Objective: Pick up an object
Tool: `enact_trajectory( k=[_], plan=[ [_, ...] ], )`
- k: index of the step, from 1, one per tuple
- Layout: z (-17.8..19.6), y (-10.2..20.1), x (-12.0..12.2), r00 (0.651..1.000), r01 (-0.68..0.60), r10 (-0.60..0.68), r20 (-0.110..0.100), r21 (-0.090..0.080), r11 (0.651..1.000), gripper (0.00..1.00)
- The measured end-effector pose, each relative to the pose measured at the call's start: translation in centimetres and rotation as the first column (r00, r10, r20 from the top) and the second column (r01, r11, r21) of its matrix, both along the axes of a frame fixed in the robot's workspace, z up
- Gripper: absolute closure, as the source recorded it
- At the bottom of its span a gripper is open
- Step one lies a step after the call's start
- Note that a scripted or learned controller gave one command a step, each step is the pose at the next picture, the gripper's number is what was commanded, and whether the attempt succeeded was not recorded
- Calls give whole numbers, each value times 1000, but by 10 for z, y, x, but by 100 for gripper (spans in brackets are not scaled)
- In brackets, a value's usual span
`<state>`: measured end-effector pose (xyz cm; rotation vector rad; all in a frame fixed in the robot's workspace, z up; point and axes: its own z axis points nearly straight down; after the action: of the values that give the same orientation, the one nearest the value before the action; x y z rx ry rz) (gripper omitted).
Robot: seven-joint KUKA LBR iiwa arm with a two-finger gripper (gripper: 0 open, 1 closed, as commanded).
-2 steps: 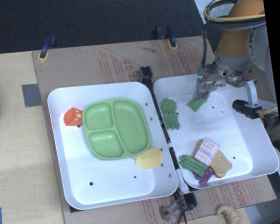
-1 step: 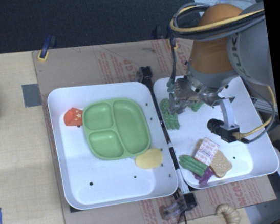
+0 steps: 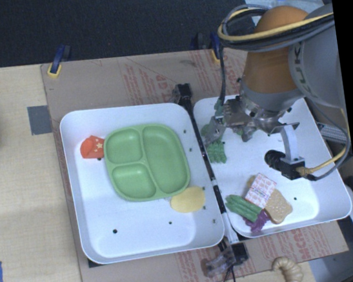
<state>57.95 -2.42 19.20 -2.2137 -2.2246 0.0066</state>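
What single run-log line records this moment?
arm: over right white bin | gripper: above small green toy | grasp: unconfirmed

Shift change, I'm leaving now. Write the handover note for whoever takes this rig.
Pincer: low in the right bin, at its left wall, over a small green toy; grip state unclear.
Right bin, near corner: green pod, pink packet, toast piece, purple bit.
Left bin: green divided plate, red piece, yellow piece.
Done: nothing visibly lifted.
Left: grasp and lift one object.
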Motion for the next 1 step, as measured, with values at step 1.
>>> enact_trajectory(
  k=[1],
  plan=[
    [-6,-74,13,1000,8,-8,4,-3,1000,0]
  ],
)
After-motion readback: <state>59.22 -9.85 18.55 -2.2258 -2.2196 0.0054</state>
